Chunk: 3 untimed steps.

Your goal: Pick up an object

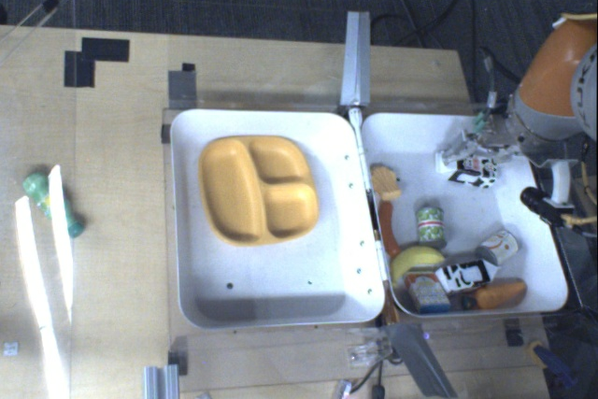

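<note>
The black-and-white object (476,173) lies in the right bin (551,294), right beneath the claw (478,148). I judge this the reaching step; next comes a straight descent. The claw's grip cannot be told.

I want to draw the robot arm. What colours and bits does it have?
Draw the arm grey, with a big rounded orange band above the wrist. The gripper at its tip is a small light grey metal piece with thin parts and little green and black spots on it. A black clamp-like piece sits just below the arm.
</note>
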Tool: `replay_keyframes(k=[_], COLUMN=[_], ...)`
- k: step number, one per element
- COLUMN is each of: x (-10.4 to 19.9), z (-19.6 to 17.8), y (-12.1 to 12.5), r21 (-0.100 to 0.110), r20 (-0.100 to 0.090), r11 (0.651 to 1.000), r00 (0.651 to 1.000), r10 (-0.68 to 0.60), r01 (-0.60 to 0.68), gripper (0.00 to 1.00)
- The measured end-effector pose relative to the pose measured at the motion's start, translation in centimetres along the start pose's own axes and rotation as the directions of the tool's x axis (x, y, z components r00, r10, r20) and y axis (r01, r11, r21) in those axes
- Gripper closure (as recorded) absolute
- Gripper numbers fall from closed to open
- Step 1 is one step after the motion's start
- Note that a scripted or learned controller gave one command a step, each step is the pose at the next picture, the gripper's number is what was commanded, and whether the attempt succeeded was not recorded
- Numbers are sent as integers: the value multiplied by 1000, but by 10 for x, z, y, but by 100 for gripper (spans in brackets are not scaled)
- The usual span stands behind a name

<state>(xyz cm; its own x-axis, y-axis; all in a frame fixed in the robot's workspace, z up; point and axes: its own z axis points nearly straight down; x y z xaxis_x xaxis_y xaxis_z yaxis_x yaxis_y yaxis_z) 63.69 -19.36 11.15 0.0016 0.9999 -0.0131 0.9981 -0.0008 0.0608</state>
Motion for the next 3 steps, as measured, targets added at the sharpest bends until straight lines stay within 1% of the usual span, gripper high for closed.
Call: replay_keyframes(k=[1,2,3], x=[-3,-4,-8], z=[-1,-2,-4], y=[-16,-38,-62], r21=[-2,-4,-5], r20=[1,2,-3], r11=[1000,1000,1000], r00=[1000,1000,1000], r10=[6,-7,-19], r01=[-6,7,19], gripper=[0,0,0])
